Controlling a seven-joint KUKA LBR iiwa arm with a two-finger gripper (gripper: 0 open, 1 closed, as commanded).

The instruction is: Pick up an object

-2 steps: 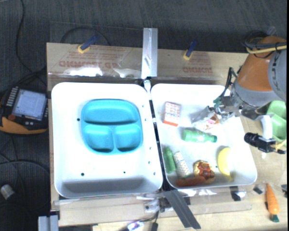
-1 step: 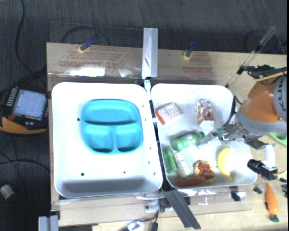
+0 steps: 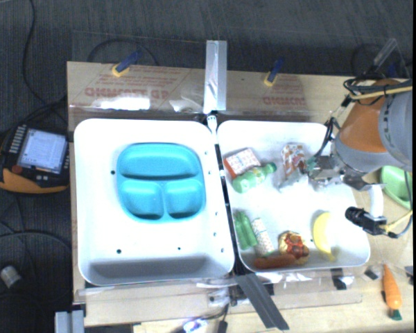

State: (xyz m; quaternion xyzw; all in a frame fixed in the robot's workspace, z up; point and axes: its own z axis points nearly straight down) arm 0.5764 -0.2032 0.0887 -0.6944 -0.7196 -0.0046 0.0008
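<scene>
**Gripper low over the right bin's far side**

At the right bin's (image 3: 291, 127) edge, gripper (image 3: 324, 171) down low; finger spread impossible to judge, nothing seen between them. Just left of it, a clear crinkled packet (image 3: 291, 159). Nearer the camera, a banana (image 3: 322, 233). Further left, a green bottle (image 3: 252, 178) touching a red-and-white box (image 3: 240, 160). Beyond the divider, well apart, a blue sectioned tray (image 3: 159, 180) in the left bin (image 3: 97, 255).
</scene>
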